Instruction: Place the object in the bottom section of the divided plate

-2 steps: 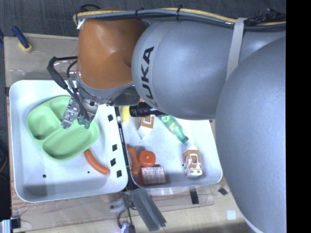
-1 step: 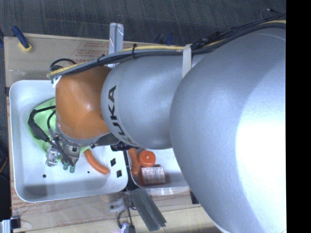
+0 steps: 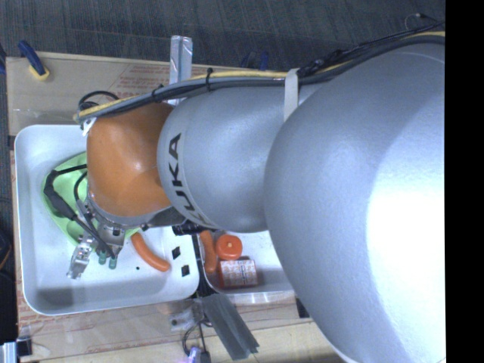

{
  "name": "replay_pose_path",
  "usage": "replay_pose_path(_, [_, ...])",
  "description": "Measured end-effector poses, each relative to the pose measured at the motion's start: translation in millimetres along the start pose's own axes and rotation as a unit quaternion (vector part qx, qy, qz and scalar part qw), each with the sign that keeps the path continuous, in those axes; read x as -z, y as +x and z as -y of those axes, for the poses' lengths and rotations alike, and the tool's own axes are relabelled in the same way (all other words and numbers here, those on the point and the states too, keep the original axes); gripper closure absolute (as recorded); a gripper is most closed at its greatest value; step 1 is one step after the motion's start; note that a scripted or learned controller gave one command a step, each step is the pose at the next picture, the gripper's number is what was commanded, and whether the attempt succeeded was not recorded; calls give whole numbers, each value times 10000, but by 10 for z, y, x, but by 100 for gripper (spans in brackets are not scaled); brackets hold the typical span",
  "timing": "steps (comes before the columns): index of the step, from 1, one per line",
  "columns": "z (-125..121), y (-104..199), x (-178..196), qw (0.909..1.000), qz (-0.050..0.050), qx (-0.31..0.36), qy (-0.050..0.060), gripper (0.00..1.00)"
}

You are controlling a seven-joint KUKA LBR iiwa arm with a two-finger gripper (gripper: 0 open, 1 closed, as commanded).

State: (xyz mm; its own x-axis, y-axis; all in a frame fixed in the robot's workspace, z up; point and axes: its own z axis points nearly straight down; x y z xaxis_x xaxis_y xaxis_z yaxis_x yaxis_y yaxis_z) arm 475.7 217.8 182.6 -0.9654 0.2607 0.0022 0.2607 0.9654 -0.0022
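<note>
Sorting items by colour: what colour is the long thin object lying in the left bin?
Orange, clearest in the camera view, lying on the bin's white floor.

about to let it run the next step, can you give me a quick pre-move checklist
1. Claw sits over the left bin: ok.
2. Object between the fingers: cannot tell, they are too small and cluttered to read.
3. Green divided plate located: ok, but the arm covers most of it.
4. Bottom section of the plate free: cannot tell, hidden under the arm.
5. Orange carrot-like piece lies loose on the bin floor beside the claw, outside the plate: not ok.
6. Orange-capped bottle rests in the right bin, away from the claw: ok.
</note>
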Motion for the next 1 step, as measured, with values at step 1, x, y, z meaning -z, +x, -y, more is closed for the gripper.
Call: replay_pose_path(1, [838,-244,1272,9996,34,295,-20,0])
